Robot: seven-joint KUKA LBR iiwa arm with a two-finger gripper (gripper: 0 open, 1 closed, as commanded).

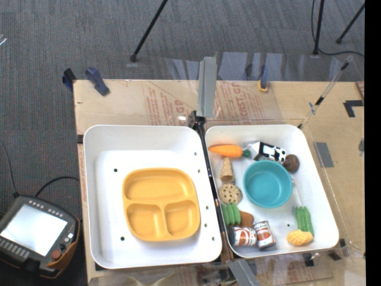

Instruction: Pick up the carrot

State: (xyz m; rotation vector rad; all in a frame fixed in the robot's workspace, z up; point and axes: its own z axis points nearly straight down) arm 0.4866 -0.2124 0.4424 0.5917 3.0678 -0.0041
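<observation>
the carrot [226,151] lies on its side in the far left corner of the right bin [318,186], its orange body pointing left and its green top toward the right, just beside a black-and-white cow toy [271,152]. the state of the end effector cannot be told from this view. near the carrot, toward the front, stands an ice cream cone [227,169], and below that a chocolate chip cookie [230,193]. a teal bowl [268,183] sits in the middle of the bin, with a small dark brown piece [291,162] just beside its far right rim. along the front edge are a green vegetable [231,214], two small cans [254,236] side by side, a corn cob [299,238] and a green pod [304,218] above it. the left bin [101,159] holds a yellow divided plate [161,204]. both bins rest on the brown desk [137,100], and a handheld control pendant [37,234] lies on the floor at the lower left.
</observation>
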